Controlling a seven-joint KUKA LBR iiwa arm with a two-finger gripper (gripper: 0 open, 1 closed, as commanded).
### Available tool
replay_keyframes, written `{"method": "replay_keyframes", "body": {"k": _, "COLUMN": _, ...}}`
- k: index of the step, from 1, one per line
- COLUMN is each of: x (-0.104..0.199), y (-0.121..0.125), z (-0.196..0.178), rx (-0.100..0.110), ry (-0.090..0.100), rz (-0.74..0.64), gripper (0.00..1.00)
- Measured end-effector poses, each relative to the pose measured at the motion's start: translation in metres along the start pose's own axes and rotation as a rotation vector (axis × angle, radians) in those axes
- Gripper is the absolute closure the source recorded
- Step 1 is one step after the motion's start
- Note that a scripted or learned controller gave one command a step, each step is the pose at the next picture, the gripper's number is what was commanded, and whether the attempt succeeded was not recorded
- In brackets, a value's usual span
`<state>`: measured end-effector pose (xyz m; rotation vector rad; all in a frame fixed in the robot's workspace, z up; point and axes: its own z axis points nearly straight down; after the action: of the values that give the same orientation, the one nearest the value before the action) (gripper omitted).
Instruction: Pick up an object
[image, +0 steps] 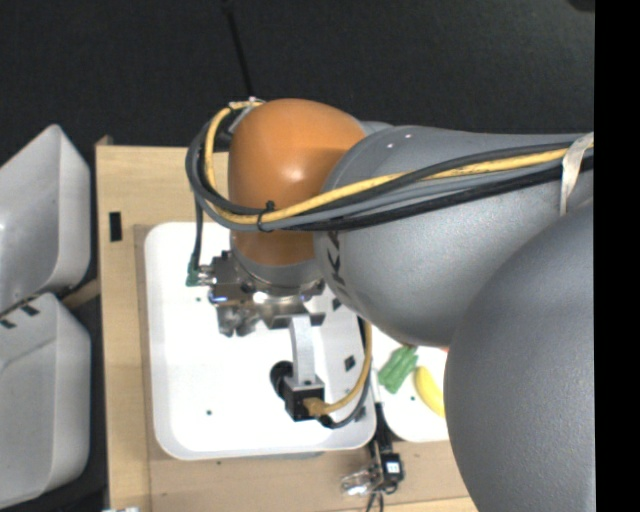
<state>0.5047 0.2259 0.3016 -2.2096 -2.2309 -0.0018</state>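
Grey arm (450, 230) hangs over the left shallow white bin (190, 400), pincer (236, 318) above its middle, its grip impossible to tell. Green block (397, 369) and yellow piece (430, 390) lie in the right white bin (410, 425).

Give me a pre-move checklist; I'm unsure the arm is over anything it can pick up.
1. The tool above the left bin: ok.
2. Object beneath the tool: cannot tell, the arm hides that spot.
3. Object held: cannot tell.
4. Targets available: ok, a green object and a yellow object lie in the right bin.
5. The tool above those objects: not ok, it sits left of them in the view.
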Motion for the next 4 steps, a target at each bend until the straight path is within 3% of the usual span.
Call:
{"method": "replay_keyframes", "body": {"k": 1, "x": -0.002, "y": -0.013, "z": -0.044, "rx": -0.005, "ry": 0.000, "rz": 0.003, "gripper": 1.00}}
{"method": "replay_keyframes", "body": {"k": 4, "x": -0.026, "y": -0.013, "z": -0.154, "rx": -0.004, "ry": -0.002, "rz": 0.003, "gripper": 1.00}}
